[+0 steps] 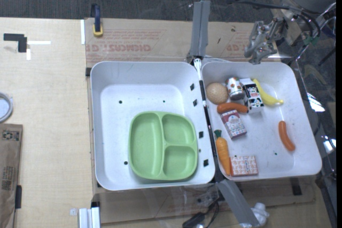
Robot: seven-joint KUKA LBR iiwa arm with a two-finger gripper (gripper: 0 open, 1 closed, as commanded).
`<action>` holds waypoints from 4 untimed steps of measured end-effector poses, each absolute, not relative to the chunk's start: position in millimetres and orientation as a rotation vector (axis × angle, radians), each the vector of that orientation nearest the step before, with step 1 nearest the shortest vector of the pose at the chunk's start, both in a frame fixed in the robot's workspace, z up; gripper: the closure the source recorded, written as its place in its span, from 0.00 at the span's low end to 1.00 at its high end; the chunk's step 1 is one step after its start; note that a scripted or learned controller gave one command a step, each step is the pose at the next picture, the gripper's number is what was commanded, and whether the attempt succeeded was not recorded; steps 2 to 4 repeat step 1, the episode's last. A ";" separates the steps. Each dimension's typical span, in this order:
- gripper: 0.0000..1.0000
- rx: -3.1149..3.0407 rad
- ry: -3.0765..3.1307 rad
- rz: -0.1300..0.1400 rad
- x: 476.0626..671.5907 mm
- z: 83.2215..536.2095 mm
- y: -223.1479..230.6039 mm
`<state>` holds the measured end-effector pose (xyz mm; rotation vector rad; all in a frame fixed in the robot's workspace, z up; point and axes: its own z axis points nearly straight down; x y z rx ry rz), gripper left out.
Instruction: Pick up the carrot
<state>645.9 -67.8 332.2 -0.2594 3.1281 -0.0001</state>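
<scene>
Camera view showed the carrot (222,152) lying in the right bin (302,115), tight against that bin's left wall near its front corner, green top pointing toward the back. A small red-and-white packet (244,165) lay just beside the carrot's tip, toward the bin's middle, and a red carton (233,124) sat a little behind the carrot's leafy end. Further behind the carrot clustered a sausage (232,108), a brown ball (216,93), a can (234,87) and a banana (268,94); another sausage (286,135) lay well apart, across the bin from the carrot.

The gripper (260,46) hung beyond the bin's back rim, far behind the carrot, holding nothing; its fingers appeared slightly parted.

The step in hand looked like the approach. Done well, it would probably mean coming down over the carrot's middle with the fingers set across its narrow width. The wall left little room for the outer finger, so a descent slightly toward the leafy end, away from the packet, seemed safest.
</scene>
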 end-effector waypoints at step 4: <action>1.00 -0.165 3.132 0.001 652.8 373.3 -17.2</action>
